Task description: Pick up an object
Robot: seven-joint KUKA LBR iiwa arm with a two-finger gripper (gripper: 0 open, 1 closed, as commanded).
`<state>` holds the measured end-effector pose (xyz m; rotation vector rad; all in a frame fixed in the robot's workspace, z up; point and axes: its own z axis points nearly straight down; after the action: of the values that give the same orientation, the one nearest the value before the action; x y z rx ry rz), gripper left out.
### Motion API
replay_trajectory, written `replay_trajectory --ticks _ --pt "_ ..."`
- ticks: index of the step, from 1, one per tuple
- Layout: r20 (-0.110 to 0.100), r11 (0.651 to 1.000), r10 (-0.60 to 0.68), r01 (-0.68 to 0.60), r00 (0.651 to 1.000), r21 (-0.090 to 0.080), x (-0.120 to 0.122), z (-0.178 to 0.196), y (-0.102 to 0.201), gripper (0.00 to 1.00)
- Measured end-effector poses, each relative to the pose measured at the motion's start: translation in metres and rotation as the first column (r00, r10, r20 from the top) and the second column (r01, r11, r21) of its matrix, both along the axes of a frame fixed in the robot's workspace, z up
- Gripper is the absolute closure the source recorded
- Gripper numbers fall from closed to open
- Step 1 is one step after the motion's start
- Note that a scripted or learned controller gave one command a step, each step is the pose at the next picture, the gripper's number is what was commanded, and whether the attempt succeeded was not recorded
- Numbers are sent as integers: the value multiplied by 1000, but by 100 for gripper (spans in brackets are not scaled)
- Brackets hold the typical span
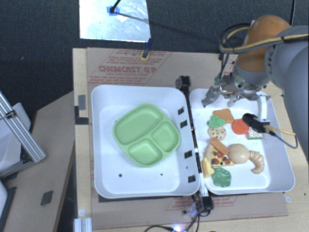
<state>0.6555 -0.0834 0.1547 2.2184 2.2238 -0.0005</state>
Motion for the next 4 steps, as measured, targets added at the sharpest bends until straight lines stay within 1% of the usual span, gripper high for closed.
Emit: replay_trajectory --ticks 1,2,3,4 --pt "-3 1000 -1 1 1000 0 -5 -61 -4 0" --pt "1 1000 -1 1 1000 0 -4 -70 -3 0" --pt "7 1000 -2 2 1000 0 -3 -57 -4 100" --pt "7 1000 2 -2 1000 0 -4 7 0 100"
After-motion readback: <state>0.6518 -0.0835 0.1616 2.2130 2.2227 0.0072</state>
